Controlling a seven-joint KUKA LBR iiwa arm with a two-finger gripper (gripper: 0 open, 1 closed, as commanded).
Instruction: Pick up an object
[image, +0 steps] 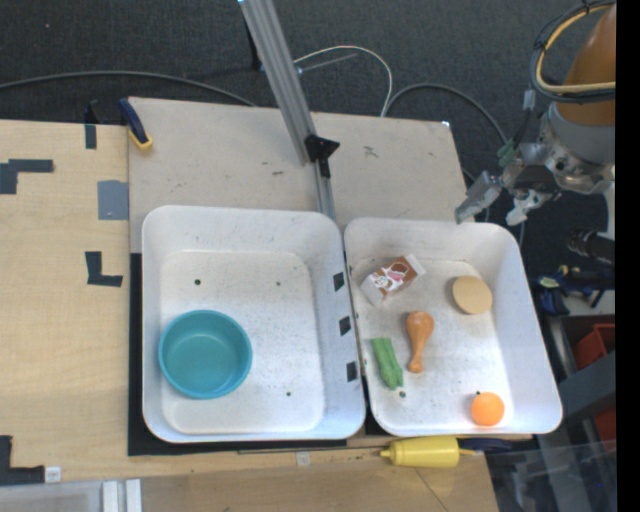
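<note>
At 2 o'clock: jaws (497, 198) open, empty | right bin (528, 300): packet (390, 279), disc (471, 296), drumstick (419, 339), orange (487, 409) | left bin (240, 235): bowl (205, 353)

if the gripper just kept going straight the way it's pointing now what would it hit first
The gripper points down and toward the view's left, above the right bin's top corner. Continuing that way, it would probably meet that bin's rim or bare floor near the tan round disc; depth is unclear.
</note>
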